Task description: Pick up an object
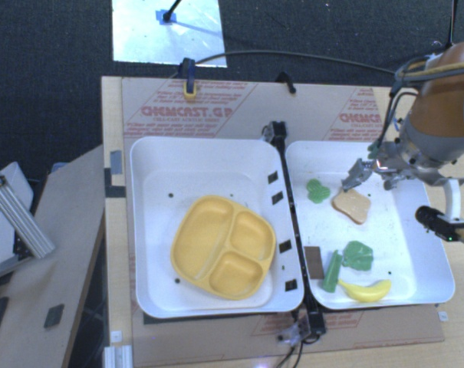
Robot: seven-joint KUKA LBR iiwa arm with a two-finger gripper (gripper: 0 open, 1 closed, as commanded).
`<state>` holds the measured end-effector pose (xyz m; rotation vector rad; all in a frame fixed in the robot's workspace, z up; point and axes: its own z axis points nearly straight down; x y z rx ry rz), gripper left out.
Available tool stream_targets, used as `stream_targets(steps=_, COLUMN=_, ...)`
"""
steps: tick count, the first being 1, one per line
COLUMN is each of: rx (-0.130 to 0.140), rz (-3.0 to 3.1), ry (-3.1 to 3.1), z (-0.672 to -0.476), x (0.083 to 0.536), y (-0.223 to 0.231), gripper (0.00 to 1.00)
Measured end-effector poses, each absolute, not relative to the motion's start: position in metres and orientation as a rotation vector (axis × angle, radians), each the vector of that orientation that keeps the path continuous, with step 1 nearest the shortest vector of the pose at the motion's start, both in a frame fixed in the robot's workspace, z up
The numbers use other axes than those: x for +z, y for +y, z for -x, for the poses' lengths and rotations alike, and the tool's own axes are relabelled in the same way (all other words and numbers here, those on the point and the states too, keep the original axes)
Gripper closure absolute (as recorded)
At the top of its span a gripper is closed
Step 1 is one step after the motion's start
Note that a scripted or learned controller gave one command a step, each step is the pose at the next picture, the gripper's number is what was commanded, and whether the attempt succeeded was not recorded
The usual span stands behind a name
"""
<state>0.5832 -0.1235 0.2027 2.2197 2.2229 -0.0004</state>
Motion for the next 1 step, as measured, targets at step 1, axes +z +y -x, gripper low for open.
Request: stream_targets(steps=1, rx=-0.001, rz=-2.220, ry=2.223, z=-0.5915, x=0.1446, y=-0.1250, gripper=0.00)
